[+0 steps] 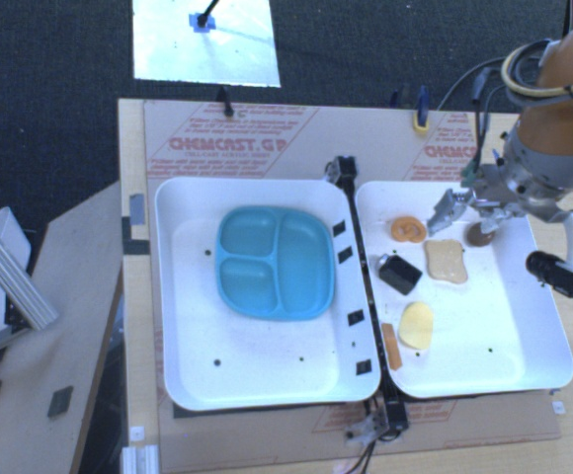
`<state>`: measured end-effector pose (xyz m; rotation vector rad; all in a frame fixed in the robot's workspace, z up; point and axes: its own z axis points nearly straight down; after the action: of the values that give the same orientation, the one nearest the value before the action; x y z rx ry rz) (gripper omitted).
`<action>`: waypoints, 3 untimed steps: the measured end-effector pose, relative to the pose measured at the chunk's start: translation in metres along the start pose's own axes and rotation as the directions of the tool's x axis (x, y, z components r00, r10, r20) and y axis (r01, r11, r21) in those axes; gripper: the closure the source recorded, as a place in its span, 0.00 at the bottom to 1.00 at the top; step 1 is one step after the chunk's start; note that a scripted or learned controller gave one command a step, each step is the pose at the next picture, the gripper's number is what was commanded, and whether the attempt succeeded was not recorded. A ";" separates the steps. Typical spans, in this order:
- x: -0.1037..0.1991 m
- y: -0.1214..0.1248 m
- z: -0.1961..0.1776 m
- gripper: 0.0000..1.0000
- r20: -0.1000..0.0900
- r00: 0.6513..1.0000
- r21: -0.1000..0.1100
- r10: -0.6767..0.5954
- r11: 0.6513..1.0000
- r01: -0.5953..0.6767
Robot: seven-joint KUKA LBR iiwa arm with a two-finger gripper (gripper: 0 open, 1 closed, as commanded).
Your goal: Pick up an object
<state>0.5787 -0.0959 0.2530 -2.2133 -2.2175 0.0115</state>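
My gripper (467,217) hangs over the back of the right bin (538,349), open, with nothing between its fingers. One grey finger (445,211) points toward an orange ring-shaped piece (408,229). A small brown round piece (479,235) lies just under the other finger. In front of the gripper lies a tan toast slice (447,261), with a black block (399,274) to its left. Nearer the front are a pale yellow piece (416,325) and a thin orange stick (391,346) by the divider.
The left bin (183,363) holds a blue divided plate (272,263). Black clips run along the wall between the bins (358,284). A black part of the arm (558,273) overhangs the right bin's right edge. A white sheet (203,28) lies beyond the bench.
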 end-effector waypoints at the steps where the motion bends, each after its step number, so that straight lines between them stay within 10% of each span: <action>1: 0.000 0.002 -0.007 0.00 0.001 1.000 -0.013 -0.002 1.000 0.002; 3: 0.009 0.013 0.094 0.00 0.001 1.000 -0.010 0.000 1.000 0.000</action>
<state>0.5904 -0.0871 0.1592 -2.2193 -2.2228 0.0010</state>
